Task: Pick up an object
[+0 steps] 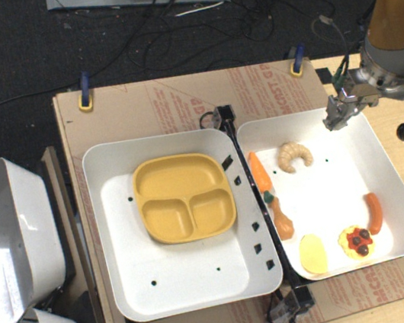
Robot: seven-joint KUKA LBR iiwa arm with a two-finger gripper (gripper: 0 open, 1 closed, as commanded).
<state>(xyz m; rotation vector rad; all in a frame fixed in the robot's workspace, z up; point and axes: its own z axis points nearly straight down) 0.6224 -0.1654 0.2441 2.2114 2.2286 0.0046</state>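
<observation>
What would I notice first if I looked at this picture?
Probably the big yellow divided plate, sitting alone in the left bin. Next come the toy foods scattered in the right bin: a croissant near the top, a carrot along the left wall, and a sausage lower right. The robot's gripper hangs over that bin's top right corner.

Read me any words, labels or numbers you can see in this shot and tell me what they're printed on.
Red printing on the cardboard sheet under the bins: runs slantwise, partly covered and reversed; too faint and blurred to read with confidence.
More of the same red printing on the cardboard's front edge: also unreadable.
No readable text on the yellow divided plate, the toy foods or the gripper.
</observation>
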